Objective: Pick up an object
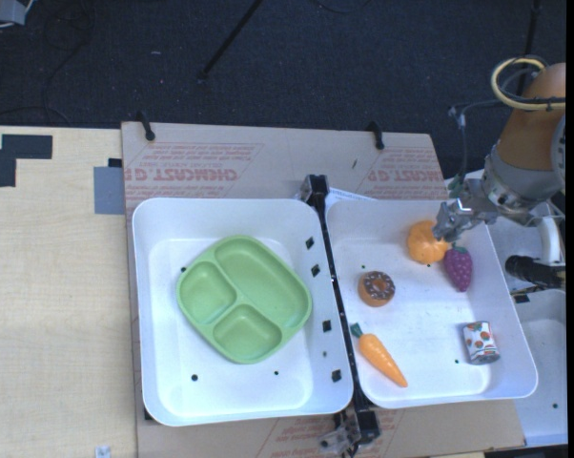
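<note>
I see the gripper (450, 225) at the right bin's (516, 385) two o'clock corner, touching the orange fruit (423, 244); I cannot tell its jaw state. Purple grapes (459, 267) lie just beside, at the fruit's four o'clock.

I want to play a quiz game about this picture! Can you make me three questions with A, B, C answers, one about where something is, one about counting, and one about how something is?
1. Where is the green plate?
A. left bin
B. right bin
C. on the cardboard

2. How many things lie in the right bin?
A. two
B. five
C. eight

3. How does the carrot sit?
A. standing up
B. lying flat
C. on the plate

Answers:
1 A, it sits in the left bin.
2 B: orange fruit, grapes, donut, carrot, can.
3 B, it lies flat on the bin floor near the divider.
</note>
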### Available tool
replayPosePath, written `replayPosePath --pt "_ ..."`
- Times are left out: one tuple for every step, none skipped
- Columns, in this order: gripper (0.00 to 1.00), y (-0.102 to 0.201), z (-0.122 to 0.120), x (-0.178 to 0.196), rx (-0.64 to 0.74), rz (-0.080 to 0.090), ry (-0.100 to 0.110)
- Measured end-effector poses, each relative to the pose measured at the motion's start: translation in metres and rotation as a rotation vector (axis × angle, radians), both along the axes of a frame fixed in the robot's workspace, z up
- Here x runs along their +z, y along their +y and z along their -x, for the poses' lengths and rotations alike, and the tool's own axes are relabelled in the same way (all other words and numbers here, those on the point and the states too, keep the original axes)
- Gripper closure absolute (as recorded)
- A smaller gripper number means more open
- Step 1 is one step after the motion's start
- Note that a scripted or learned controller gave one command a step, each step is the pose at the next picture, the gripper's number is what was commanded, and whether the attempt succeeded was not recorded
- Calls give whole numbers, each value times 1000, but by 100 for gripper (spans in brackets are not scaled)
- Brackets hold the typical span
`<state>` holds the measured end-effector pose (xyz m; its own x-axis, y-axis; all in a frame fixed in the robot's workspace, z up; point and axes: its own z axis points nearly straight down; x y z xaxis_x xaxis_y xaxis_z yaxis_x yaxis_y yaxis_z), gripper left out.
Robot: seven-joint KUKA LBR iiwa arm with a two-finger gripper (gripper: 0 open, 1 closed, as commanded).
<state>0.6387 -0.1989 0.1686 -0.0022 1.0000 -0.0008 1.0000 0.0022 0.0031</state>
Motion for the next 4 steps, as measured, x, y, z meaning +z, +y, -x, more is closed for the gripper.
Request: replayPosePath --pt "100 3 4 45 1 0 0" --pt "100 2 4 89 1 0 0" --pt "100 60 15 88 2 -3 7" --pt "100 109 33 72 2 -4 9"
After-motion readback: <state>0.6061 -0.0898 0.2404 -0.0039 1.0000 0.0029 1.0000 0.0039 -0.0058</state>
